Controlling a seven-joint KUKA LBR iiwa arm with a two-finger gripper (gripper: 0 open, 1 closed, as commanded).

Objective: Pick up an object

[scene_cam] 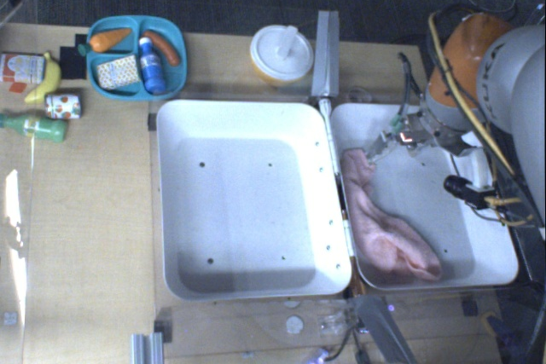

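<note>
A pink cloth (384, 228) lies crumpled along the left side and front of the right bin (482, 234). Its narrow upper end reaches up to about the bin's middle left. My gripper (381, 147) hangs low over the back part of the right bin, pointing left. Its tip is right beside the cloth's upper end. Whether it touches the cloth is unclear. The grey arm with its orange band (461, 55) comes in from the right.
The left bin (247, 200) stands beside the right one. Behind the bins are a white lidded cup (281, 54) and a blue tray of toy food (136, 57). Small toys (38, 102) lie on the bench at far left. Cables (478, 192) hang over the right bin.
</note>
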